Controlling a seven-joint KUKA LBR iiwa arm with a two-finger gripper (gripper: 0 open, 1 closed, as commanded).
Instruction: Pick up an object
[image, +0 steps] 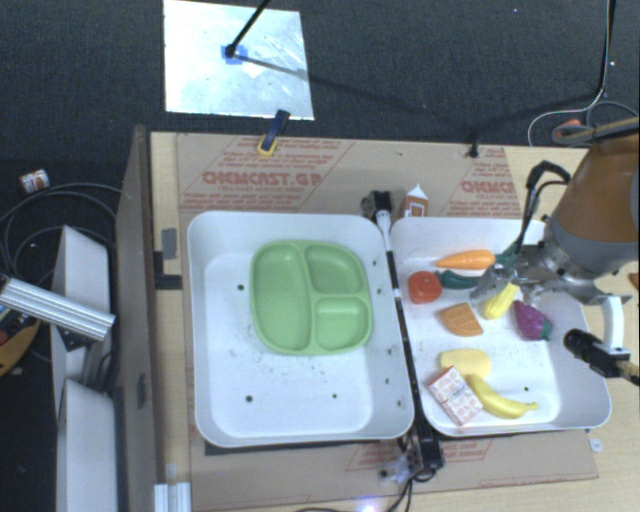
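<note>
I have the gripper (497, 290) low in the right bin (580, 405), at that bin's upper middle, with the arm (600, 205) entering from the right. The fingers reach down and leftward into the cluster of toy food. A small yellow piece (501, 301) lies directly at the fingertips; I cannot tell whether the fingers are closed on it or merely beside it, and I cannot tell how far they are spread.

Positions around the gripper:
- Carrot (466, 259): just above and left, long axis running left to right.
- Green piece (458, 281): just left, under the carrot.
- Tomato (425, 287): further left, near the bin's left wall.
- Orange wedge (461, 319): below and left.
- Purple piece (531, 320): just below and right.
- Banana (497, 399) and a red-and-white box (455, 395): well apart, toward the near edge.

My judgement: the yellow piece is the nearest candidate. Its long axis tilts from lower left to upper right, roughly along the fingers' reach, so a grasp across its short side looks feasible.

The left bin (230, 400) holds a green divided plate (310, 298).
</note>
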